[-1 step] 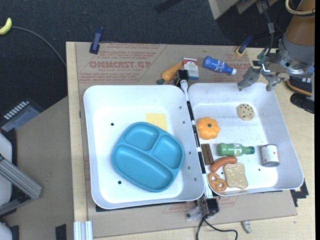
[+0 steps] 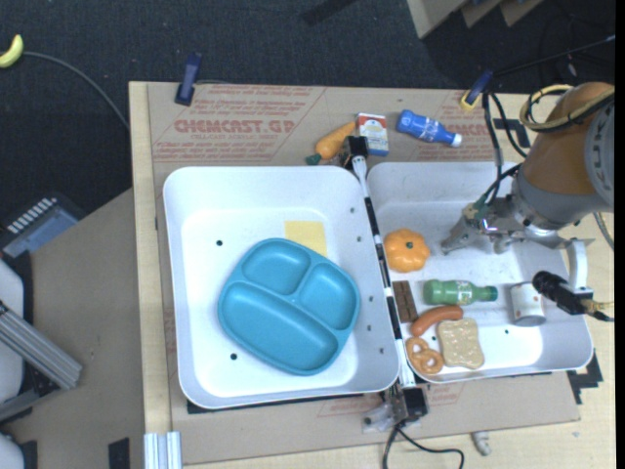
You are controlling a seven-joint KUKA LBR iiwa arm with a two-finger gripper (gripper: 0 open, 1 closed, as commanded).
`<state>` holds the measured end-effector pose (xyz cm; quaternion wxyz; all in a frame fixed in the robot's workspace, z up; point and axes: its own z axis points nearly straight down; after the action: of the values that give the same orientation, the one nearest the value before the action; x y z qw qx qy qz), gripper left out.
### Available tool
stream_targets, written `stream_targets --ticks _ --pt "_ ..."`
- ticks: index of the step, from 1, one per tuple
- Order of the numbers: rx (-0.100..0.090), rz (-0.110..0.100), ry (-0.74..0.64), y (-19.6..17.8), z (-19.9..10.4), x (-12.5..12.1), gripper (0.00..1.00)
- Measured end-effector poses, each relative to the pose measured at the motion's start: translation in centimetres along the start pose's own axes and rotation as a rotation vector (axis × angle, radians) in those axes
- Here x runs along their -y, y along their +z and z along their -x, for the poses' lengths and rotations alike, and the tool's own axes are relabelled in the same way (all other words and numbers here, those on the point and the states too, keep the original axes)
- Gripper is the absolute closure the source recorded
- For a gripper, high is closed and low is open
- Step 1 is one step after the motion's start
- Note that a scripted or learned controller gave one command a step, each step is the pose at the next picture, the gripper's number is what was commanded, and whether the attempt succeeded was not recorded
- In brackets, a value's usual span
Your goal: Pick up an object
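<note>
Tool (image 2: 467,233) is hanging in the right bin (image 2: 547,360), fingers looking spread apart with nothing between them. Nearest is the little orange pumpkin (image 2: 406,250) at center frame (round, probably light and slippery). Pinching across its middle is looking safest.

Illumination is even and moderately bright across the table (image 2: 244,120), apparently from overhead. The two white bins, left bin (image 2: 186,262) and right bin (image 2: 547,345), read close to overexposed, with a slight bluish cast. Shadows are soft and short; a faint one lies under the blue plate (image 2: 288,306). The dark floor (image 2: 88,125) is underexposed, with little detail. Focus is mildly soft overall, and fine print on the table is grainy. No marked edge distortion.
</note>
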<state>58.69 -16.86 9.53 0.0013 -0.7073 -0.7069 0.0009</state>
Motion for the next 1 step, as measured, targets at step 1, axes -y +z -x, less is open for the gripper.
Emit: stream_targets --ticks 1 --pt "0.003 0.006 0.0 -5.49 4.71 -2.28 0.0"
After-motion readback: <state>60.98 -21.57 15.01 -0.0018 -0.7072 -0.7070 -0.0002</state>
